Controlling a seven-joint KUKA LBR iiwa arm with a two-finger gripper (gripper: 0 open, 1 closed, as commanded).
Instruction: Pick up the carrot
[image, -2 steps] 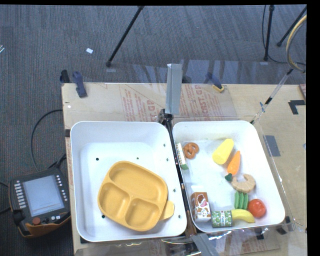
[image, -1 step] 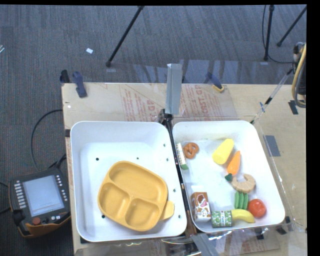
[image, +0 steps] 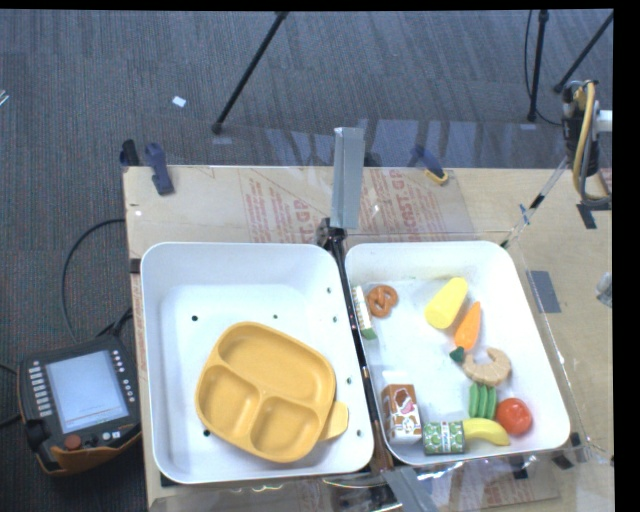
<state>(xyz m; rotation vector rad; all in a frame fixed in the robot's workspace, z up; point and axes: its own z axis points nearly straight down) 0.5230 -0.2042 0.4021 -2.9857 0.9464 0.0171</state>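
Observation:
The carrot (image: 467, 326) is orange with a green stub at its lower end. It lies slanted in the right bin (image: 430, 252), a little right of the bin's middle. Its upper tip is close to a yellow rounded piece (image: 446, 302), and its green end is close to a round tan biscuit (image: 487, 367). Nothing covers it.
The right bin also holds a pretzel (image: 381, 298), a slim green-white packet (image: 362, 312), a brown carton (image: 402, 412), a green can (image: 440, 438), a banana (image: 487, 430), green beans (image: 482, 400) and a tomato (image: 514, 416). A yellow divided plate (image: 265, 391) lies in the left bin (image: 160, 300).

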